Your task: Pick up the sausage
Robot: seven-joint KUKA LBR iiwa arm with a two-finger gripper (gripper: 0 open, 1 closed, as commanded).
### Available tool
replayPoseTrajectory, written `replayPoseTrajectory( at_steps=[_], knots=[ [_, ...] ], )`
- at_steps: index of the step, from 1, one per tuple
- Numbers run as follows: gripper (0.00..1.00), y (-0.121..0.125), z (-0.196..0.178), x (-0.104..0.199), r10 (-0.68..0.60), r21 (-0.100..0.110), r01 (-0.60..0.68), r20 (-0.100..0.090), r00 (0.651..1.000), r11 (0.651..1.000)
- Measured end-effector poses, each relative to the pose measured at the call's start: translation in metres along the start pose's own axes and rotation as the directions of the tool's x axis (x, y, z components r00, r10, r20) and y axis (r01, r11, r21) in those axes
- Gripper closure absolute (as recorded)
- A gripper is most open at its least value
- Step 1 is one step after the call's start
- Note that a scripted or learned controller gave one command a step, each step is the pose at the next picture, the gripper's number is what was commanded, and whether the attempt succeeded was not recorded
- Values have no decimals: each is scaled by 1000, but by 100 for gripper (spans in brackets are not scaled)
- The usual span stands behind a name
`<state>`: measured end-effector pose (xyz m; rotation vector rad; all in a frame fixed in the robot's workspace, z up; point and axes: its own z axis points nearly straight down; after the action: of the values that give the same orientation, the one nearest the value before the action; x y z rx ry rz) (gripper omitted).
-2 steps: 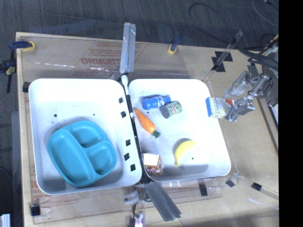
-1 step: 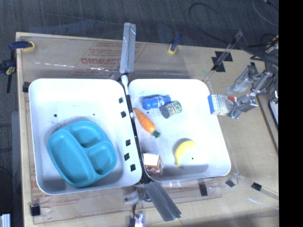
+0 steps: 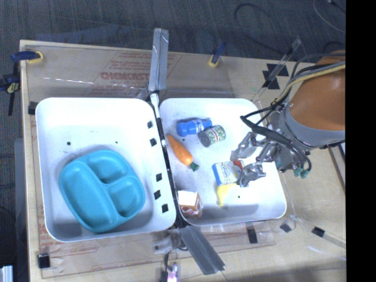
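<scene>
The counter (image 3: 76, 63) is a pale wood-grain board with red printed lettering under a clear sheet.

The left bin (image 3: 53, 113) is shallow white plastic with rounded corners. It holds a smooth turquoise plate (image 3: 101, 188), oval in outline and moulded into three compartments.

The right bin (image 3: 267, 201) touches the left bin along a shared wall fitted with small black clips. Contents, left to right:
- An orange carrot (image 3: 180, 150), tapered, with a dark green tip at its lower right end, lying diagonally near the shared wall.
- A small box (image 3: 189, 202), brown and white, at the near left corner.
- A blue bottle (image 3: 192, 127), glossy, lying on its side.
- A short can (image 3: 212, 135) with a green label, just beside the bottle's right end.
- A blue and white carton (image 3: 224, 172), rectangular.
- A yellow curved item (image 3: 223, 192), touching the carton's lower edge.
- The sausage (image 3: 237, 164), visible as a small red rounded patch at the carton's upper right corner, right against the gripper.

The gripper (image 3: 248, 162) is bare grey metal with black cables looped above it. Whether the jaws are open or closed cannot be determined. The arm (image 3: 314, 107) has a smooth orange and grey shell.
</scene>
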<state>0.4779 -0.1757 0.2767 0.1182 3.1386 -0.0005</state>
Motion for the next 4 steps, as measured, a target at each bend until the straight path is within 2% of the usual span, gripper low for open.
replayPoseTrajectory(
  at_steps=[1,2,3,4],
  knots=[
    [100,8,19,-11,-41,0,41,0,999,999],
    [100,30,46,-86,-27,0,27,0,1000,1000],
    [100,21,53,-158,-222,0,222,2,975,975],
    [100,32,127,-178,-461,-1,461,1,887,887]
  ],
)
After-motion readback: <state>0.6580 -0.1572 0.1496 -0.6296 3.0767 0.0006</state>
